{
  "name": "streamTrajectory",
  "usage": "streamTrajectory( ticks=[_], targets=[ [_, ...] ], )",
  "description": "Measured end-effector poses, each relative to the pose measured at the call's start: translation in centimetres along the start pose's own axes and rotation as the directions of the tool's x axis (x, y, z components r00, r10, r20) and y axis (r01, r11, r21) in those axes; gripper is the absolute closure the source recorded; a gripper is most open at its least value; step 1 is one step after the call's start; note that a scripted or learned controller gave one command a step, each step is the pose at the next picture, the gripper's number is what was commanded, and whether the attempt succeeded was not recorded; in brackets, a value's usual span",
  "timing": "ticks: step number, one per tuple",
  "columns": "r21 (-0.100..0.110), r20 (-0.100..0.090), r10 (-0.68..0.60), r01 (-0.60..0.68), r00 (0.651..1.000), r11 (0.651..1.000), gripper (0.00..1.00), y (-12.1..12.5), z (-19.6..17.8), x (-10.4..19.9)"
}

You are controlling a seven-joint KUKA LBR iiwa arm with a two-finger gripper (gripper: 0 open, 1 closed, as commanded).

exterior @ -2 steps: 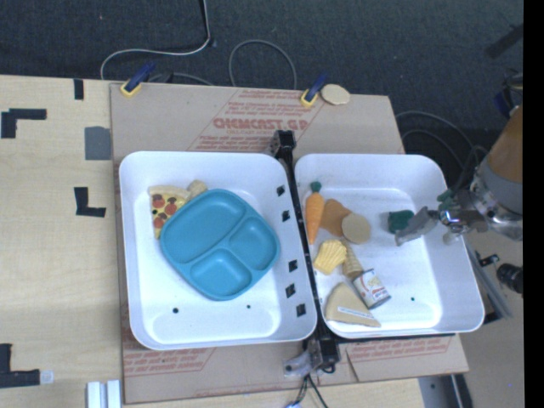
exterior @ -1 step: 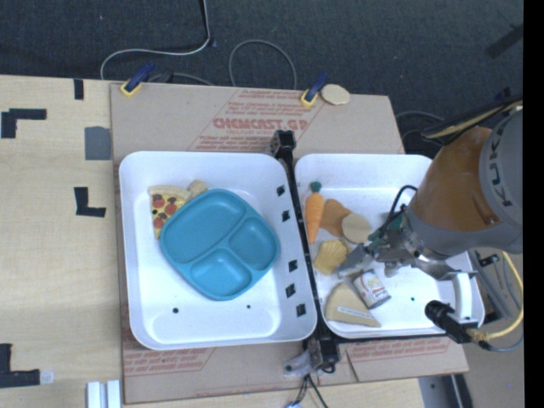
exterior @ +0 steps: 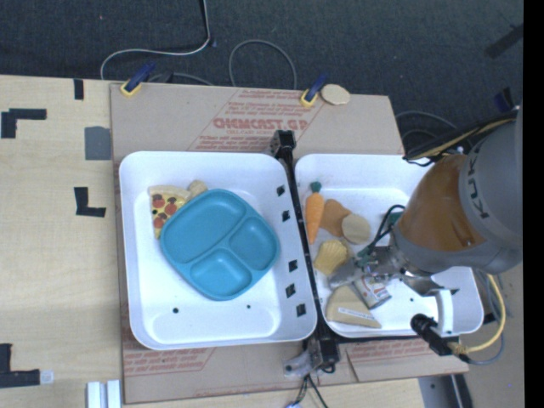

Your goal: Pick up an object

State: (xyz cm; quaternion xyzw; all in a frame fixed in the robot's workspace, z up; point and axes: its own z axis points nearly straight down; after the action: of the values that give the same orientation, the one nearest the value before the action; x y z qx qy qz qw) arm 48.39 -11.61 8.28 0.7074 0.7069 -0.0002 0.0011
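Pale wood makes up the worktop point(exterior: 51, 253), marked here and there with black angular shapes and a grey square. On it lies a brown cardboard sheet point(exterior: 246, 126) with red lettering, held at its far edge by two yellow-and-blue clamps point(exterior: 134, 84). Beyond the worktop the floor is dark carpet point(exterior: 340, 24), crossed by thin looping cables point(exterior: 204, 24).

Two shallow white bins sit side by side on the cardboard. The left bin point(exterior: 140, 313) holds a blue divided plate point(exterior: 219, 243), which partly covers a toy pizza slice point(exterior: 161, 204). The right bin point(exterior: 357, 164) holds a toy carrot point(exterior: 314, 212), a tan bread-like piece point(exterior: 355, 228), a yellowish piece point(exterior: 330, 254) and a pale wedge point(exterior: 350, 308) near the front wall.

The grey arm point(exterior: 476, 202) reaches in from the right, its orange band over the right bin. The gripper point(exterior: 367, 272) is low among the toys, between the yellowish piece and the wedge; I cannot tell how far it is open or whether it has hold of anything.
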Motion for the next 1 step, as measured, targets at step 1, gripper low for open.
streamTrajectory(
  ticks=[1],
  targets=[
    [-0.008,0.003,0.000,0.000,1.000,1.000,1.00,0.27,-1.46,-0.08]
  ],
)
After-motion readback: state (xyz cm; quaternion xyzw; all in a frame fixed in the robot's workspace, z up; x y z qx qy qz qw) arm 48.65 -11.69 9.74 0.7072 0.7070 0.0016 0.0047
